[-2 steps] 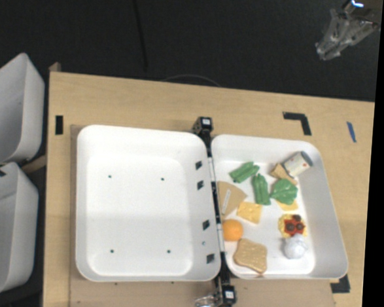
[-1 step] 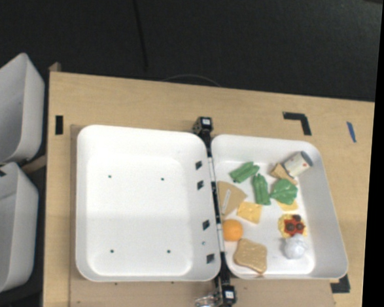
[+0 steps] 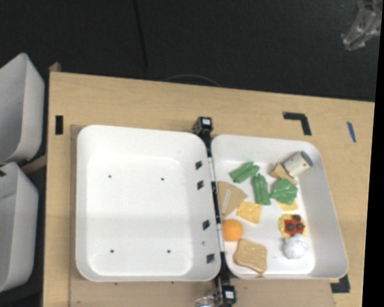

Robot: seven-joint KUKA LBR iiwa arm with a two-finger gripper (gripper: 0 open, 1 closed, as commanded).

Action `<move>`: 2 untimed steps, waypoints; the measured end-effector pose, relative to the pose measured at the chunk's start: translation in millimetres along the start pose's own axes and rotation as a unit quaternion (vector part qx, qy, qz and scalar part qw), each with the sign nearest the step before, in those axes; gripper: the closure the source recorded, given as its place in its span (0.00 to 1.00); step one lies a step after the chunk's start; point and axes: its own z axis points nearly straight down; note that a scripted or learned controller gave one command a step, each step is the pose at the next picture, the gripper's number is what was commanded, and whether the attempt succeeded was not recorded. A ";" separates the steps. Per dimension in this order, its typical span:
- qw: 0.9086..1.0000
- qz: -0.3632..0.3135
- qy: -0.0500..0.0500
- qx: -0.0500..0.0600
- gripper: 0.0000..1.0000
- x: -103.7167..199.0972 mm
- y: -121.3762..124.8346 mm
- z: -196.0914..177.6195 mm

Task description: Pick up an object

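- Right at the top right corner of the frame, the grey two-finger gripper (image 3: pixel 362 27) hangs high over dark floor, well apart from both bins; it is too small and blurred there to tell how its jaws stand.
- Nothing is grasped, so I'd call this the opening step: choosing a target and travelling in.
- The next move calls for a long reach down and left to the right-hand shallow white bin (image 3: pixel 329 211), then a descent over one piece with space around it.
- That bin holds everything: a tan toy bread slice (image 3: pixel 250 255) near its lower edge, a small orange ball (image 3: pixel 232 230) by the divider, a yellow cheese wedge (image 3: pixel 249 212), green leafy pieces (image 3: pixel 260 187), a white ball (image 3: pixel 294 248) and a grey-and-tan block (image 3: pixel 295 164) at the upper right.
- The left-hand shallow white bin (image 3: pixel 136 205) shows bare floor.
- The bread slice looks like an easy target, flat and somewhat apart from its neighbours.
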 end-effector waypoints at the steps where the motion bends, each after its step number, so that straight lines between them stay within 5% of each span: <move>1: 1.000 0.001 0.002 0.010 1.00 37.7 -4.0 149.0; 2: 1.000 0.001 -0.001 -0.007 1.00 41.3 -2.8 -9.9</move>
